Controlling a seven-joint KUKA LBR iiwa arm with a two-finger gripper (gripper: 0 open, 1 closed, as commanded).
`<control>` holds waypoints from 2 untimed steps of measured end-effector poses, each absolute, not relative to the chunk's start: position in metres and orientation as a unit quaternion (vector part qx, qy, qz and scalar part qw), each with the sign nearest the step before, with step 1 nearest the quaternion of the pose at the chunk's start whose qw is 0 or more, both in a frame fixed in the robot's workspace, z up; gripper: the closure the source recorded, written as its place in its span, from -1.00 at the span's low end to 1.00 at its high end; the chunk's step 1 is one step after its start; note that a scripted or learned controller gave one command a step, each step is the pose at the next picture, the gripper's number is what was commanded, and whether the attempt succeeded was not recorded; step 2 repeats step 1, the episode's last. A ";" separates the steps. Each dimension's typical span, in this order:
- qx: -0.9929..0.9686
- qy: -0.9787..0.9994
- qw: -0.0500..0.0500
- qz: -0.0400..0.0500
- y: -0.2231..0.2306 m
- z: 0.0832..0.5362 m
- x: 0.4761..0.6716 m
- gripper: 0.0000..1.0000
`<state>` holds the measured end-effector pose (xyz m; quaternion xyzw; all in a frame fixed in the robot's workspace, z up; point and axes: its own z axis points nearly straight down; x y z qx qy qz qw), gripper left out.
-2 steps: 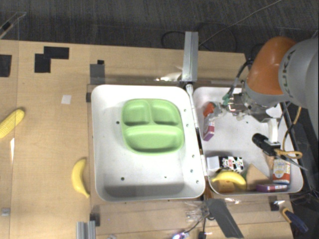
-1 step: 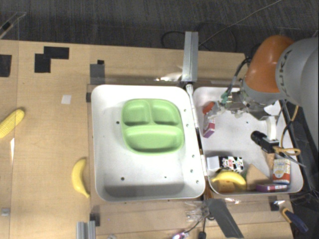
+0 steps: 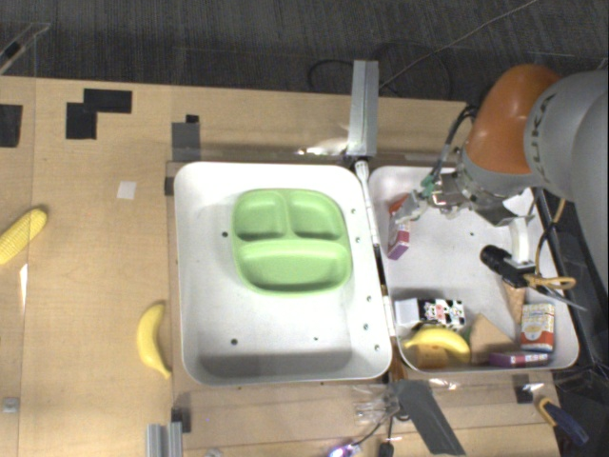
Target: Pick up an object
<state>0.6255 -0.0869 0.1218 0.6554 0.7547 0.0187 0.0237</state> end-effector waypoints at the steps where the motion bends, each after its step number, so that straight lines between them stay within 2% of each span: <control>1: 0.636 0.771 0.028 0.020 -0.087 0.120 0.641 -1.00; 2: 0.636 0.771 0.028 0.020 -0.087 0.120 0.641 -1.00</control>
